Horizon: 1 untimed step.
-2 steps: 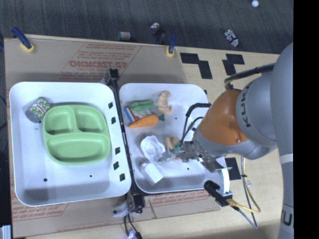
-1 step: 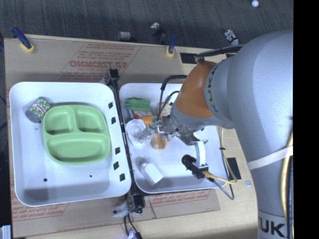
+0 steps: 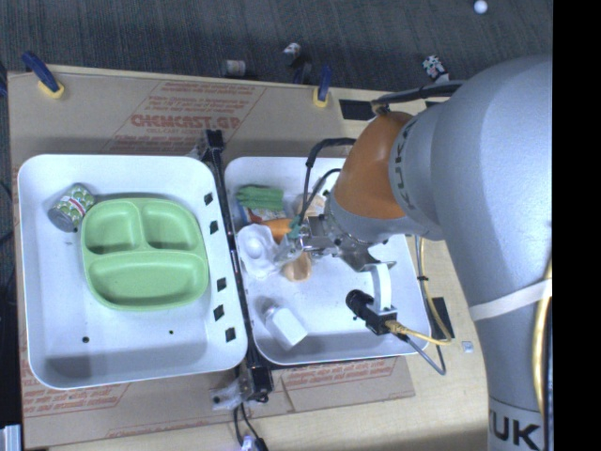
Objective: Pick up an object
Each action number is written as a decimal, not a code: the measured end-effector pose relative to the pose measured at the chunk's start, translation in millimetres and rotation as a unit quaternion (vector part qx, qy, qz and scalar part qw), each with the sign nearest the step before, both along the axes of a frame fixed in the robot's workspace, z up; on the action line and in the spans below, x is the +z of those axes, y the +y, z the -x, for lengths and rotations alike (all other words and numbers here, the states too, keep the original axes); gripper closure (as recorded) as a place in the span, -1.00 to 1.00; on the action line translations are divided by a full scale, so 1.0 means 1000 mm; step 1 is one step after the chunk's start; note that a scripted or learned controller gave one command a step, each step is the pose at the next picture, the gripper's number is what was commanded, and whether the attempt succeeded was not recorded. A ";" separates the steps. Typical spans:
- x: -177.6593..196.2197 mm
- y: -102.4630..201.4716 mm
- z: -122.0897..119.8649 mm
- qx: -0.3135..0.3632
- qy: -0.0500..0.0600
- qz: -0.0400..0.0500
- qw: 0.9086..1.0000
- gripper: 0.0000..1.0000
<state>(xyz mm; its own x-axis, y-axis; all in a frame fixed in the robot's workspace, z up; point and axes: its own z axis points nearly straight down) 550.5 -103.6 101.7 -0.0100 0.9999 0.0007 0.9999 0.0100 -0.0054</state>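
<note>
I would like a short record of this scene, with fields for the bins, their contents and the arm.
left bin: green divided plastic plate; small can at its upper left corner
right bin: green item, orange item, white block
arm: grey, orange band, over the right bin
gripper: down among the items

Open floor in left bin [image 3: 38, 252] along lower edge and right side; green tray [image 3: 146, 252] fills centre, can [image 3: 70, 205] wedged at upper left. Right bin [image 3: 329, 350]: bare floor at lower middle, clutter [image 3: 268, 228] packed against upper left, white block [image 3: 285, 327] at lower left. Arm [image 3: 451, 167] overhangs right bin's right side.
</note>
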 end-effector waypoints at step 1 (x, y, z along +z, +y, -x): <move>0.090 0.044 0.070 -0.001 -0.002 0.000 1.000 1.00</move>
<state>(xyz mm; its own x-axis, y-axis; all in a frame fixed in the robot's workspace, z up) 480.8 -59.3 192.1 -0.0083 1.0000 0.0002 1.0000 0.0083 -0.0014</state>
